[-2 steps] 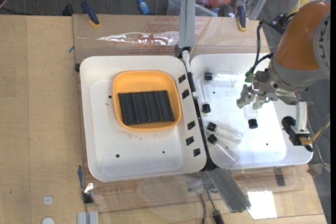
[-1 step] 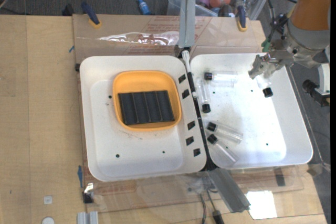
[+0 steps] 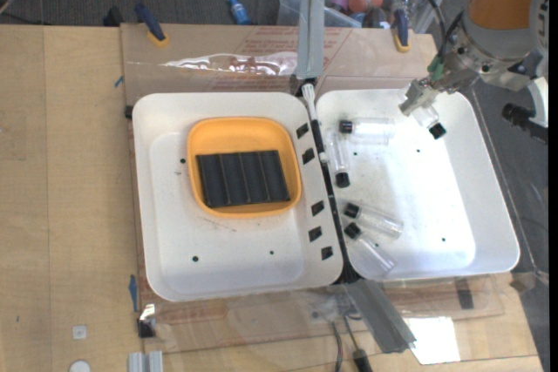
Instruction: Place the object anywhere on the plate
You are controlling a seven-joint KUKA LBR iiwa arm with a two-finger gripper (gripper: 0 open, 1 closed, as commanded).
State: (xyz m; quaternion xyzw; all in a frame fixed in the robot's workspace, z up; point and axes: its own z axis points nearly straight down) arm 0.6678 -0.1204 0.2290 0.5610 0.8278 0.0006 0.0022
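The gripper (image 3: 418, 96) hangs over the right bin's (image 3: 488, 187) back edge clamped on a clear vial (image 3: 427, 111) with a black cap, long axis running down-right, and the orange plate (image 3: 202, 135) sits well off to its left in the other bin.

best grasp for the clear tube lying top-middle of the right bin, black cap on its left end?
Probably mid-body of the clear tube, coming straight down with the end effector closing across its narrow width. It lies flat, long axis roughly left-right, with bare floor of the right bin on both long sides. Avoid the black cap: short, little to grip.
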